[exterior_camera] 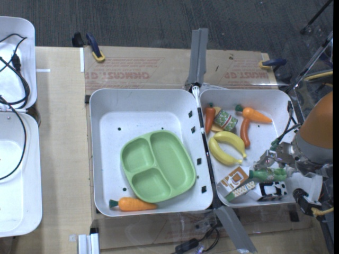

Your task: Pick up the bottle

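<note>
We can't tell the gripper's [273,160] state; green bottle [267,173] lies at its 6 o'clock, so we centre, descend straight, clear the carton [237,183].

Lighting even and fairly bright, diffuse, from overhead. White bins [100,142] read clean, near overexposed on the rims, with no hard glare. Shadows soft and short: a faint one under the green plate [159,165], another along the inner bin walls. Dark floor [159,9] at top shows low detail. Image slightly soft and grainy overall. The arm [320,131] at right is blurred, and fine detail in the clutter beside it is hard to resolve. Mild bowing at the frame edges.
</note>
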`<state>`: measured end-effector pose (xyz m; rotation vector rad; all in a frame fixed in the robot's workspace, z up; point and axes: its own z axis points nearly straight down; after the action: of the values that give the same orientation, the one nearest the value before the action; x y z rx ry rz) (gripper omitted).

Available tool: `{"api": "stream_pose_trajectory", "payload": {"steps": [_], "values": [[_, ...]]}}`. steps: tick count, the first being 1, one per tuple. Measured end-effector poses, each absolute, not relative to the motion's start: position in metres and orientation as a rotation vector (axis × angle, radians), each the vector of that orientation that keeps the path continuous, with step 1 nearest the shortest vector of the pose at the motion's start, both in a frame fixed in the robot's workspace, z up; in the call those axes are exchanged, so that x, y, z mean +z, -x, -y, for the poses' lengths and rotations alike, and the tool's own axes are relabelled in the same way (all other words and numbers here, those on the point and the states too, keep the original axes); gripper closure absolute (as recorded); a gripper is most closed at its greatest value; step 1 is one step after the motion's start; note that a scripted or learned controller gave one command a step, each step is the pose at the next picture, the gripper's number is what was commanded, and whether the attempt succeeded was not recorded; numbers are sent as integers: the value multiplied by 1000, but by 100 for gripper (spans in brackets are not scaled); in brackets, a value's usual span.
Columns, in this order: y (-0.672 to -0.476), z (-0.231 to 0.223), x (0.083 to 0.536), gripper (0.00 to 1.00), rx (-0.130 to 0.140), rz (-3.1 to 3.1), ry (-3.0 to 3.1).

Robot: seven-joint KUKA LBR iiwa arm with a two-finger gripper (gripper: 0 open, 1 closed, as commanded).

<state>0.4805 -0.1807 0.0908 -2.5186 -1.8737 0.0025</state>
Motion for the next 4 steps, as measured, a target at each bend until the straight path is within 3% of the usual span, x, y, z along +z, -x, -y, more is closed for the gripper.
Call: {"api": "stream_pose_trajectory", "payload": {"steps": [1, 2, 3, 4], "values": [[-481, 181, 100, 100, 2, 1872, 2523], [-481, 181, 99, 0, 3, 1872, 2522], [-477, 127, 91, 0, 1, 2287, 2152], [-478, 128, 100, 100, 0, 2281, 2160]]}}
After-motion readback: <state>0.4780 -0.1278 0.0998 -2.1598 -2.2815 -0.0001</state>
